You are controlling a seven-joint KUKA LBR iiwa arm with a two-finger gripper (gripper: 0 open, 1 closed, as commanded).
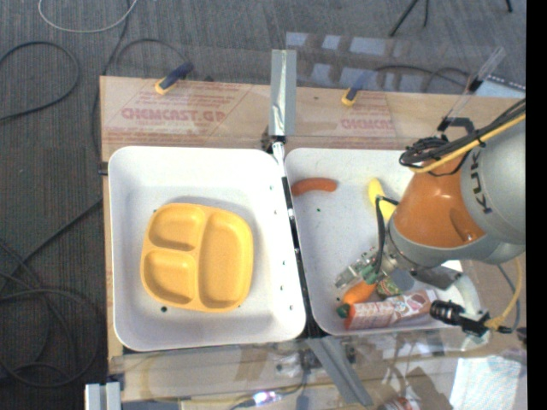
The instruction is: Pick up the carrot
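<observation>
The carrot (359, 294) is a small orange piece lying near the front of the right bin (329, 229). It rests just above a pink and red packet (386, 312). My gripper (366, 273) hangs directly over the carrot's upper end and is very close to it or touching it. The grey arm with its orange band (436, 216) reaches in from the right and hides the bin's right half. Whether the carrot is gripped is hidden.
A reddish sausage (314, 185) lies at the back left of the right bin. A yellow banana (376, 193) sits beside the arm. In the left bin (128, 178) lies a yellow divided plate (200, 256).
</observation>
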